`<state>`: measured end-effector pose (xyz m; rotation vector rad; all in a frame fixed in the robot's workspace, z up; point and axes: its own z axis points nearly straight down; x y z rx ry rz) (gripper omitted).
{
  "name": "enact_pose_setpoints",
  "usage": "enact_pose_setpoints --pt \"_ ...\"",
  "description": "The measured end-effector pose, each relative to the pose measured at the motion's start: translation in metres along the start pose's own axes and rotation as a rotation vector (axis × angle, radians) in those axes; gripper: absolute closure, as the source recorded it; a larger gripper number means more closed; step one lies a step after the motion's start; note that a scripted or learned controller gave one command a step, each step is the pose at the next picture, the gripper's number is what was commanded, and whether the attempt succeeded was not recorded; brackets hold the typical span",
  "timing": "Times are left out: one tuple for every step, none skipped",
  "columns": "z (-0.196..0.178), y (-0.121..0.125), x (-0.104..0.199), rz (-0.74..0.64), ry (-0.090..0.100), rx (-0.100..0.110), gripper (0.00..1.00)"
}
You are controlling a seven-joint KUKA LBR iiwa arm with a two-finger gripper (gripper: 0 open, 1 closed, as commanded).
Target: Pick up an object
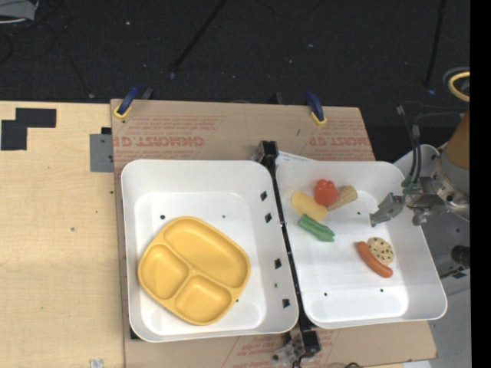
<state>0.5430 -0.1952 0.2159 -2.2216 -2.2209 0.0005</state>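
The end effector (pixel 385 211) is hovering over the right bin (pixel 418 301) with nothing visibly in it (its state I cannot tell), probably lining up on the toy foods: sausage (pixel 374 260) and cookie (pixel 380 249) nearest, green pod (pixel 316 228) further left.

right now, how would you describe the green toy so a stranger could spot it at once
Look in the right-hand white bin, near the divider. The green bean-like piece lies at a slant just below the yellow piece and the red one. It is the only green item there, long and thin.
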Motion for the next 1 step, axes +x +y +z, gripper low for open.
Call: enact_pose_setpoints --pt "-0.0352 0.0341 0.0419 -0.004 0.0 -0.003 0.0"
